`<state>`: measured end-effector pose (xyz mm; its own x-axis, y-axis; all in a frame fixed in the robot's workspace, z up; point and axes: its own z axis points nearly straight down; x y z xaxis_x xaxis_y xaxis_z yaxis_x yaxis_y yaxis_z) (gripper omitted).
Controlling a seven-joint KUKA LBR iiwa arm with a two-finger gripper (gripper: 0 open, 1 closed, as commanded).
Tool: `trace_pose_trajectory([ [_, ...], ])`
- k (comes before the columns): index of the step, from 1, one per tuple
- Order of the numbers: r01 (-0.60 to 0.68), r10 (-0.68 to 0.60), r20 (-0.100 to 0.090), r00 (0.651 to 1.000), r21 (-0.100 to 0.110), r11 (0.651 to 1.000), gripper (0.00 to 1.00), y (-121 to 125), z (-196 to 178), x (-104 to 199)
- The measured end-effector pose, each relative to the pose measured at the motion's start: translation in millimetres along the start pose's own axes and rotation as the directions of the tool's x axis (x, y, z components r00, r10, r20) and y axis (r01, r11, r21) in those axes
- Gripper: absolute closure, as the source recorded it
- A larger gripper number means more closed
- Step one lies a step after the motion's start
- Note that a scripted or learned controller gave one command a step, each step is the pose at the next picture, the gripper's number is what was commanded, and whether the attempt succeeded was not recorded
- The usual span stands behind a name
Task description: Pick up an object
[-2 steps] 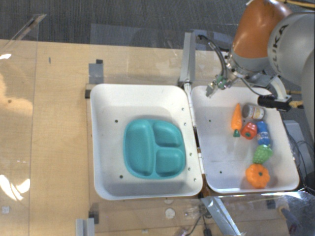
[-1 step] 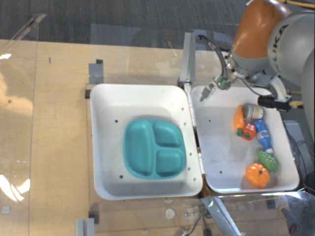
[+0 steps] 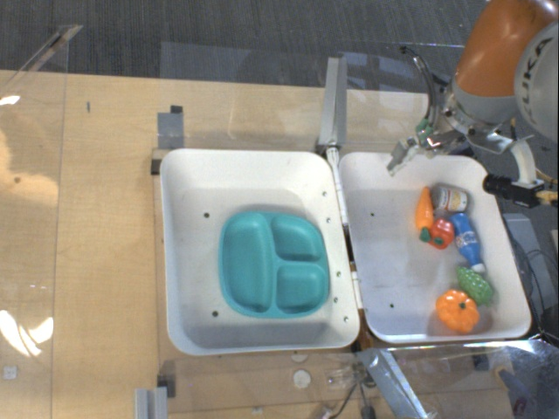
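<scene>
The right bin (image 3: pixel 384 260) holds several small things along its right side. An orange carrot-like piece (image 3: pixel 424 208) lies beside a small silver can (image 3: pixel 452 199). Below them are a red piece (image 3: pixel 442 232) and a blue-and-white bottle (image 3: pixel 468 241). Nearer the front lie a green lumpy piece (image 3: pixel 474 284) and an orange pumpkin (image 3: pixel 457 312). My gripper (image 3: pixel 416 152) hangs over the bin's far rim, up and left of the can. It is open with nothing between its fingers.
The left bin (image 3: pixel 188 234) holds a teal divided plate (image 3: pixel 272 263). A metal post (image 3: pixel 331 103) stands behind the seam between the two bins. The arm's orange band (image 3: pixel 498 37) and grey body fill the upper right corner.
</scene>
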<state>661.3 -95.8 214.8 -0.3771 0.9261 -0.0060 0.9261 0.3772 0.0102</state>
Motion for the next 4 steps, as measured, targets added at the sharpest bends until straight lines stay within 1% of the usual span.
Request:
trace_pose_trajectory([
  [1,-0.093,0.093,-0.003,0.996,0.007,0.996,0.00,-45,103,-52],
  [2,-0.079,0.079,0.001,0.997,-0.001,0.997,0.00,-50,125,-30],
  [3,-0.076,0.076,0.003,0.997,-0.011,0.997,1.00,-46,111,-30],
  [4,0.015,-0.015,0.001,1.000,-0.001,1.000,1.00,-22,16,-7],
])
